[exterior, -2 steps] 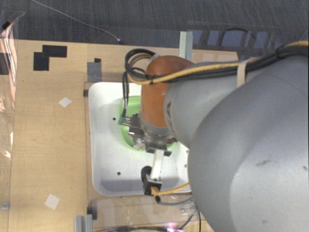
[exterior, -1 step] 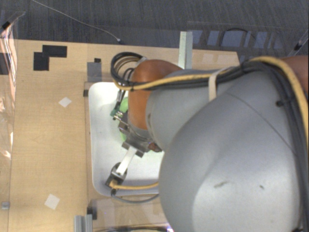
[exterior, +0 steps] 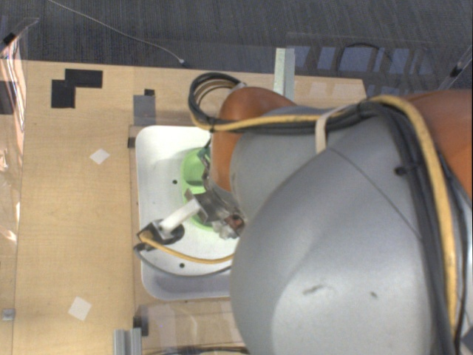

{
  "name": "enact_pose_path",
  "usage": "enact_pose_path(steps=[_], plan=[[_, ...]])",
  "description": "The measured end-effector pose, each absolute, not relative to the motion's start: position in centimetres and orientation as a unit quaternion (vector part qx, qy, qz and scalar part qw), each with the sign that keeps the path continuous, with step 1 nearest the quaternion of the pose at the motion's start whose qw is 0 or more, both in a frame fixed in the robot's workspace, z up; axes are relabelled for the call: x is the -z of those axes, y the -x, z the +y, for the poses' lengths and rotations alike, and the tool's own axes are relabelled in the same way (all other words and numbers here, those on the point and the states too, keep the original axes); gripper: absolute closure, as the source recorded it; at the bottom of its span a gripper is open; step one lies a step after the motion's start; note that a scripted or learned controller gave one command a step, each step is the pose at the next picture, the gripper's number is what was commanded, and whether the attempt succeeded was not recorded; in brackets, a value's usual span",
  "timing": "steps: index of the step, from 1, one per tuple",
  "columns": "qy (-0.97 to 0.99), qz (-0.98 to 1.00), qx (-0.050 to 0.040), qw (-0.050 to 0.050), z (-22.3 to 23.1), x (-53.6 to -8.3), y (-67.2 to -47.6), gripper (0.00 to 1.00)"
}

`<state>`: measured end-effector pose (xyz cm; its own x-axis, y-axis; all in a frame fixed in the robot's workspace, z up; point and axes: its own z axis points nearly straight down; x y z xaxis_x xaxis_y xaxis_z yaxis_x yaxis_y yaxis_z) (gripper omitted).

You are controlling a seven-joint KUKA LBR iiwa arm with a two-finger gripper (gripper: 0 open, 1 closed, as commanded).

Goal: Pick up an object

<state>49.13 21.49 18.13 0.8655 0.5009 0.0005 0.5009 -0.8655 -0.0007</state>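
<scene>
Wooden bench (exterior: 74, 220) carries a white bin (exterior: 159, 168), mostly hidden under the grey arm (exterior: 347, 235) reaching in over it. Its gripper (exterior: 214, 211) sits low at a green object (exterior: 194, 170), likely the intended pick. Whether anything is pinched, I cannot tell, since the arm's bulk blocks that spot

The arm (exterior: 347, 242) is grey with an orange band (exterior: 247, 106) and yellow and black cables (one yellow cable loops low across the bin). The bin (exterior: 159, 168) is white, holding a light green object (exterior: 194, 170). The bench (exterior: 74, 220) is pale wood with black blocks (exterior: 74, 87).
</scene>
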Motion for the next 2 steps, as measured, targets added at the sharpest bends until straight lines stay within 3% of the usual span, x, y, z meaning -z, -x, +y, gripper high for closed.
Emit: enact_pose_path(steps=[1,2], plan=[[0.992,-0.125,0.0004,0.001,22.2,-18.5,-50.7,1.00],[0.941,-0.339,-0.0006,0.000,23.5,-17.6,-48.6,1.00]])
